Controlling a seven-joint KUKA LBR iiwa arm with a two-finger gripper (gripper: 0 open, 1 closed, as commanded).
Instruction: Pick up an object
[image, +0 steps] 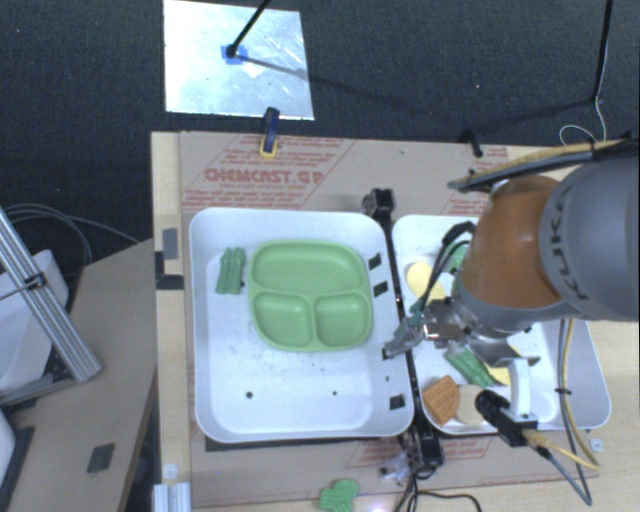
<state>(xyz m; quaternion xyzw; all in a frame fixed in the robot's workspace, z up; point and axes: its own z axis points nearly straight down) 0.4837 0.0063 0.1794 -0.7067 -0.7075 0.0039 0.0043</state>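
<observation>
- Over the right shallow white bin (590, 395), the grey arm's two-finger gripper (470, 345) hangs low; whether it is released or clenched cannot be told.
- Descend vertically onto one item only, clear of the bin wall.
- Candidate objects there: round orange-brown piece (441, 398), yellow piece (418, 275), green piece (468, 367).
- Left white bin (215, 400) holds a green three-compartment plastic plate (308, 296) and a green ribbed piece (231, 271).

white bins (215, 400): 2 | green divided plate (308, 295): 1 | green bean toy (231, 271): 1
</observation>
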